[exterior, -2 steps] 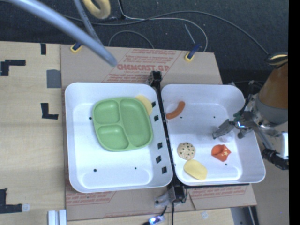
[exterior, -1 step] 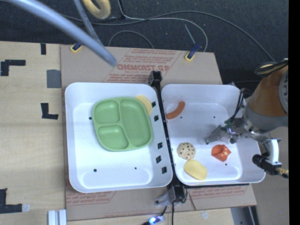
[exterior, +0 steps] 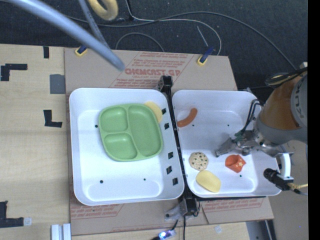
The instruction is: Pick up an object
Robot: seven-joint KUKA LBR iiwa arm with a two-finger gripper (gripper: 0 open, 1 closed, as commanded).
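The grey arm with its orange band comes in from the right side and bends down over the right bin. Its wrist leans to the left and low, close to the bin floor. The gripper sits near the right part of this bin. One thin grey finger sticks out to the left and points at the middle of the bin. The gripper hangs just above a small red object, and the two look like they touch at the top. It is too hard to see if the fingers are open or closed, and it is not clear if the red object sits between them.

The red object lies on the bin floor, toward the front right. A round cookie lies to its left, near the wall between the bins. A yellow lumpy thing, like a lemon or a potato, lies just in front of the cookie. An orange sausage lies near the back left of the same bin, well apart from the gripper.

The left bin holds a green plate with three parts. A yellow piece peeks out from behind the plate's back right corner.

Both bins rest on brown cardboard on the wooden tabletop. Black cables loop across the dark floor behind it.
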